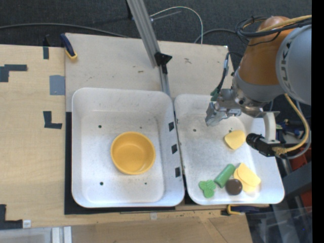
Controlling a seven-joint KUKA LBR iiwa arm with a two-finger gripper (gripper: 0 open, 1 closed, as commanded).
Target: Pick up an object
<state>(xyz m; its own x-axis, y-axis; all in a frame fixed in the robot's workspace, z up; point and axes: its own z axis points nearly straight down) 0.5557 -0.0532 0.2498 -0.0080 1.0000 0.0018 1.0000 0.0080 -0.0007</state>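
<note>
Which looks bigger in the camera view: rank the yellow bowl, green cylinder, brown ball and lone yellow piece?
Largest to smallest:
1. yellow bowl
2. lone yellow piece
3. green cylinder and brown ball, which look too close to rank; the cylinder is longer but thinner.

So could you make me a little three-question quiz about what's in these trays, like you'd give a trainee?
1. True or false: the yellow bowl sits in the left bin.
2. Which item lies nearest the claw?
A. the green cylinder
B. the yellow piece
C. the brown ball
3. Fill in: the small items all lie in the ____ bin.

Key
1. True.
2. B. The yellow piece lies just below and right of the claw in the right bin; the others sit near that bin's front edge.
3. Right.
</note>
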